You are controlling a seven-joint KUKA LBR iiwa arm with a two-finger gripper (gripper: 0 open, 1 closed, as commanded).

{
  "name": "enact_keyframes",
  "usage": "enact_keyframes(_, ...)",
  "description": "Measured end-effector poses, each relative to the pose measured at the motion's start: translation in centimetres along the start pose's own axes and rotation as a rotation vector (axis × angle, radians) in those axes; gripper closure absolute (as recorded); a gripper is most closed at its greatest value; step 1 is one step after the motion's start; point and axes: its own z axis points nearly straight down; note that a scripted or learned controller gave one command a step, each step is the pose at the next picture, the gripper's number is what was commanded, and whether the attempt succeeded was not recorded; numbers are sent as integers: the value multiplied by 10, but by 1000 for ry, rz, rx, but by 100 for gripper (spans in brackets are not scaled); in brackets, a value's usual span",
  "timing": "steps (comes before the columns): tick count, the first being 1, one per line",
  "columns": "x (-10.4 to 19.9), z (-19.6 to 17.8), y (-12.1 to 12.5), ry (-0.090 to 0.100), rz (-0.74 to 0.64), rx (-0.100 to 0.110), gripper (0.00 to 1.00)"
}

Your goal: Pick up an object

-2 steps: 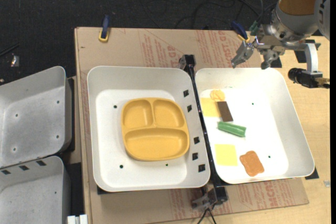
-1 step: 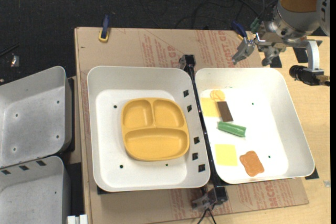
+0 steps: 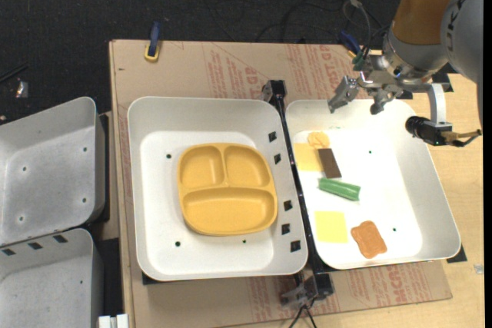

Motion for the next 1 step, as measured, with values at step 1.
enact_keyframes(1,-9,57,-4,0,1,2,0)
